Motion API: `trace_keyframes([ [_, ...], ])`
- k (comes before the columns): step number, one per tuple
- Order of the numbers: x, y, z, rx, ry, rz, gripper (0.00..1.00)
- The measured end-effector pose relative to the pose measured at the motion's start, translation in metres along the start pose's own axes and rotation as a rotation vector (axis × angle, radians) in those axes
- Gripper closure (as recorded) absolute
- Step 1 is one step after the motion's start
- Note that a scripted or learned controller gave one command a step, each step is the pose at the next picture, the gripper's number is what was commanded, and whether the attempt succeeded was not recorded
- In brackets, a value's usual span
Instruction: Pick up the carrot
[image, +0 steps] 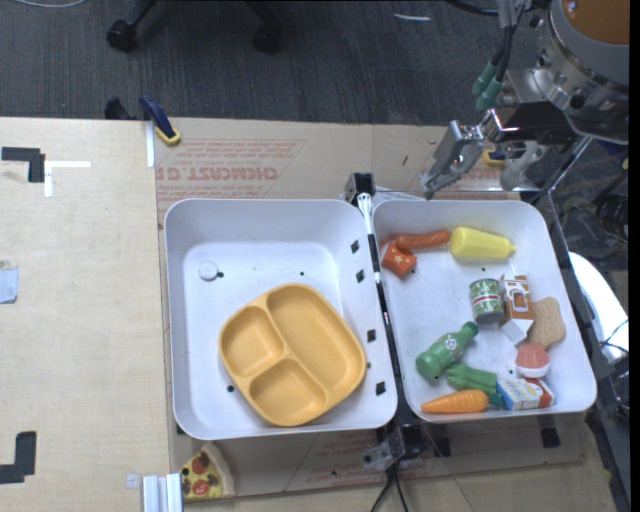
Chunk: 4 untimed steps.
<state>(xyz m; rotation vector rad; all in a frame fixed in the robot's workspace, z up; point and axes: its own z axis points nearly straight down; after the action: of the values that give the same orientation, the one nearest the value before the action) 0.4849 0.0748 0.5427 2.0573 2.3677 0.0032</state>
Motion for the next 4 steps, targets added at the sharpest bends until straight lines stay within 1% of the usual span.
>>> trace_keyframes([
  [1, 0.044, -0.003, 0.32, 0.009, 0.001, -0.1, 0.0],
  [2, 0.042, 0.039, 0.431, -0.016, 0.006, -0.115, 0.0],
  [3, 0.109, 0.066, 0.452, 0.009, 0.0, 0.187, 0.0],
  [4, 0.15, 0.02, 0.449, 0.002, -0.003, 0.37, 0.0],
])
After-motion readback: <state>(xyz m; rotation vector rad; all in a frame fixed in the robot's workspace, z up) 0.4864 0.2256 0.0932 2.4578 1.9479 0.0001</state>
